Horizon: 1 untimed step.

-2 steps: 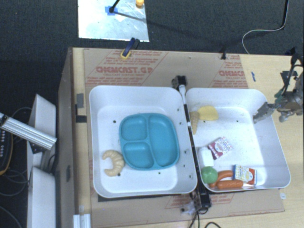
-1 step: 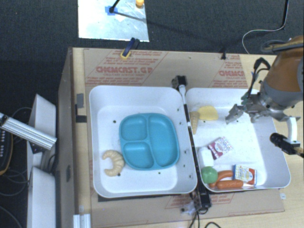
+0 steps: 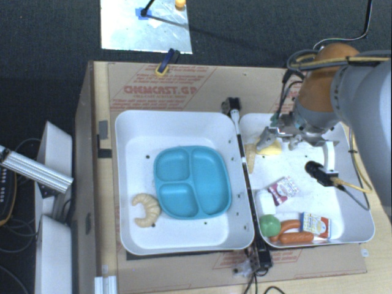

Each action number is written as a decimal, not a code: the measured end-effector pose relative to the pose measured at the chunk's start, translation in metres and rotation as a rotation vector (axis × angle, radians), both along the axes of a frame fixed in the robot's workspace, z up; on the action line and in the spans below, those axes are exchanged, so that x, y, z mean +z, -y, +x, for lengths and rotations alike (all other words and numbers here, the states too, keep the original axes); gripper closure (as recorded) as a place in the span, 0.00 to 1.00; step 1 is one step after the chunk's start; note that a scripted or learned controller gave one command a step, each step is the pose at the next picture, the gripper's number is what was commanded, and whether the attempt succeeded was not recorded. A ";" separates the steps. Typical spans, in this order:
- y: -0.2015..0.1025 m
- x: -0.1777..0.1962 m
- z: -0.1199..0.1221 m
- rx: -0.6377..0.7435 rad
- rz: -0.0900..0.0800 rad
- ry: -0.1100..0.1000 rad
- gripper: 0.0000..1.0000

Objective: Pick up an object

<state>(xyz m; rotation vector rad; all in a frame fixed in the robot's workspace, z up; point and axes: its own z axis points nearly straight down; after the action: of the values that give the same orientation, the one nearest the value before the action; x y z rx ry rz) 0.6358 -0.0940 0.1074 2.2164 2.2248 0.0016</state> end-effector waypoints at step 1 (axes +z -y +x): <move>0.011 -0.023 0.033 0.001 0.000 0.001 0.00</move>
<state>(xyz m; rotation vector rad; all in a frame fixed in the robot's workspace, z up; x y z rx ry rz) 0.6691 -0.1049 0.0848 2.2145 2.2255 0.0022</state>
